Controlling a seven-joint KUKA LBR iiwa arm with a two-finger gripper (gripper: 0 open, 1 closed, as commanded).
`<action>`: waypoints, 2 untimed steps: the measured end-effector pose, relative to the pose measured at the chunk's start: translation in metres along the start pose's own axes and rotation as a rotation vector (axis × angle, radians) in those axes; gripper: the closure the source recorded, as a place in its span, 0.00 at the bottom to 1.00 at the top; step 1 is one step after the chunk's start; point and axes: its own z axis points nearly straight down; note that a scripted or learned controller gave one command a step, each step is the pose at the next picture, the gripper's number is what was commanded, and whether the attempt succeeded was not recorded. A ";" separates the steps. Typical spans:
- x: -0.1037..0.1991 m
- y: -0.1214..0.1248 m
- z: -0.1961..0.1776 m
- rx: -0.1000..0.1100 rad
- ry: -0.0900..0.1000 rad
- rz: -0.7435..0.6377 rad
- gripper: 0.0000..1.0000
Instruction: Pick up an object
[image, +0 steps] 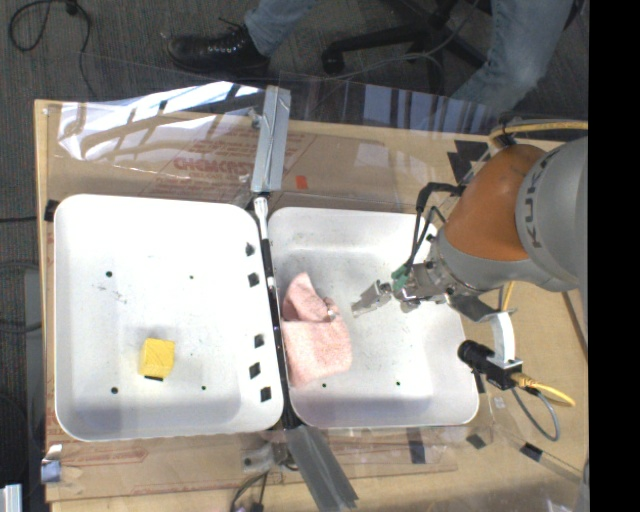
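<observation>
A pink cloth (316, 332) lies crumpled in the right bin (440, 400), against its left wall. A small yellow block (158, 358) rests in the left bin (100, 240), towards its lower left. My gripper (362, 300) hangs over the middle of the right bin and points left. Its tip is just right of the cloth's upper edge, a short gap away, and nothing is seen held in it. The grey arm with its orange band (490, 215) comes in from the right.
A divider with black clips (262, 330) runs between the two bins. Clear plastic sheeting (170, 130) covers the bench behind them. A person's shoes and chair legs (215, 45) are on the floor beyond the bench.
</observation>
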 end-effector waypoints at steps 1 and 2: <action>0.028 -0.016 0.054 0.000 0.000 -0.130 0.00; 0.028 0.032 0.075 -0.004 -0.004 -0.552 0.00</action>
